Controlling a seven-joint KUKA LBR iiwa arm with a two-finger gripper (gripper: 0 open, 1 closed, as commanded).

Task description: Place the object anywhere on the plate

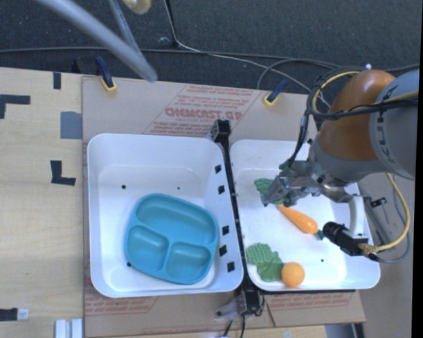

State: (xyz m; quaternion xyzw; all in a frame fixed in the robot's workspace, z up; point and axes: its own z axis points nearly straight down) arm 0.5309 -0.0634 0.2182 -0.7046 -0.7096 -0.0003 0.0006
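Note:
A blue plate with three compartments lies in the left bin. In the right bin an orange carrot lies near the middle, with a green leafy piece at its upper left. My gripper hangs low over the right bin, just above the carrot's upper end and beside the green piece. Its fingers point down-left. A green leafy toy and an orange ball sit at the right bin's front left.
A black divider runs between the two bins. A black and yellow cable crosses the right bin's right side. Cardboard lies under both bins, held by yellow clamps at the back.

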